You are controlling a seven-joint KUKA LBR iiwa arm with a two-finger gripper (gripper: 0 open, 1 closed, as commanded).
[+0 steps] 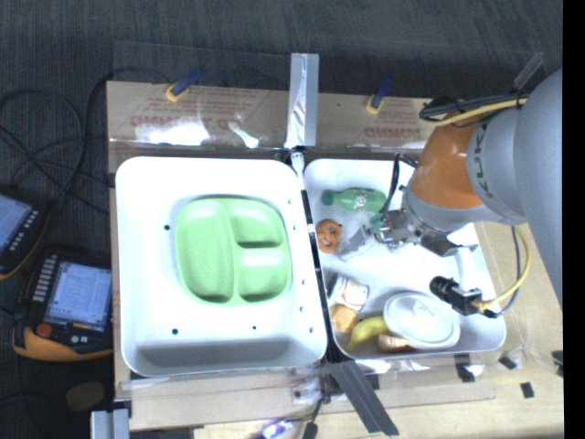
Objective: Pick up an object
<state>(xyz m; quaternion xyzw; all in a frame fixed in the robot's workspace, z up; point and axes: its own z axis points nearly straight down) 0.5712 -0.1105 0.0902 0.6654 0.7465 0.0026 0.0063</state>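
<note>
A: Count, big to small?
B: 2 bins [128, 245]; 1 green tray [233, 250] in left bin; right bin: 1 bottle [352, 198], 1 lid [420, 318], 1 banana [366, 330].
A: Claw [388, 227]?
B: Near bottle, mid right bin; spread/closed: can't tell. Open room along left bin's edges.

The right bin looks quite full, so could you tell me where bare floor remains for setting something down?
In the right bin, bare floor lies mid-bin between the end effector and white lid. The front-left corner is crowded: banana, lid, wrapper. In the left bin, a bare margin rings the green tray.
</note>
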